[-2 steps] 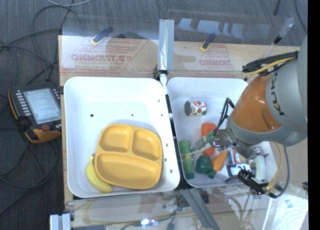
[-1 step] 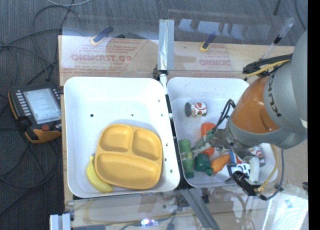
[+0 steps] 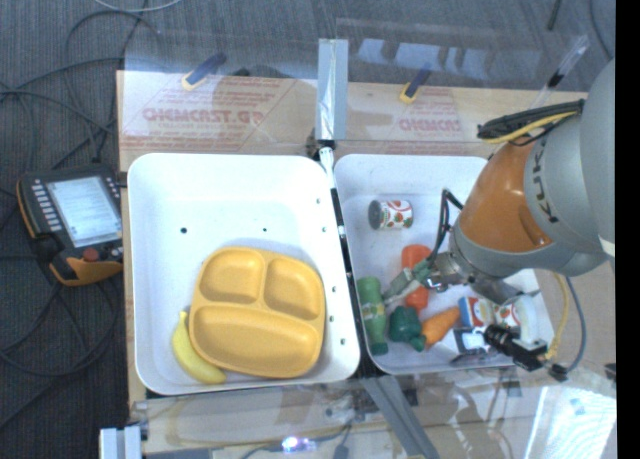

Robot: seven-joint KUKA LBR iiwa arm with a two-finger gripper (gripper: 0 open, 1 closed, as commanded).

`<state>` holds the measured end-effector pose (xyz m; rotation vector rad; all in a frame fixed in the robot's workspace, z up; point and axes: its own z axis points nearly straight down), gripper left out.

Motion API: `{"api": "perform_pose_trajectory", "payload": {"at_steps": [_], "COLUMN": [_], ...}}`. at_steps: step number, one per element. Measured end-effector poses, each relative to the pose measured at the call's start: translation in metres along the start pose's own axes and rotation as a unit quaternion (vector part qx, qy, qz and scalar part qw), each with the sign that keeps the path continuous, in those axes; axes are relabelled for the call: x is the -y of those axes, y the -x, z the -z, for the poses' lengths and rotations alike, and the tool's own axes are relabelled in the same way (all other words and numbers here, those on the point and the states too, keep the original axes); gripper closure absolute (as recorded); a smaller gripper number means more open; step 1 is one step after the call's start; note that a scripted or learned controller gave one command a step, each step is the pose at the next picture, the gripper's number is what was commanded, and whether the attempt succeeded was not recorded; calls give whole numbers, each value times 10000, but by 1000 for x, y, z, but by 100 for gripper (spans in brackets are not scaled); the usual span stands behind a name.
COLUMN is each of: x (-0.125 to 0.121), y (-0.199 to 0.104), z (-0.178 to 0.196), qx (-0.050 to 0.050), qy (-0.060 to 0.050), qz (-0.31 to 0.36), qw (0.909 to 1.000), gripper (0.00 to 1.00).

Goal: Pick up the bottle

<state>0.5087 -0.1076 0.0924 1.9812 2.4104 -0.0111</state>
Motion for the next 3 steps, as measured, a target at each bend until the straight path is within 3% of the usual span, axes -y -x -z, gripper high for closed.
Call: {"api": "perform_pose_trajectory", "payload": {"at_steps": [1,2,3], "x": [-3,-10,-37], "y": [-4,-114,-204], "z": [9,93,94], "qx": [-25,-106,-103], "qy": [24,-60,-63], "qz": [22,-186,67], "qw": [10000,9998,9999], "gripper": [100,100,100]}}
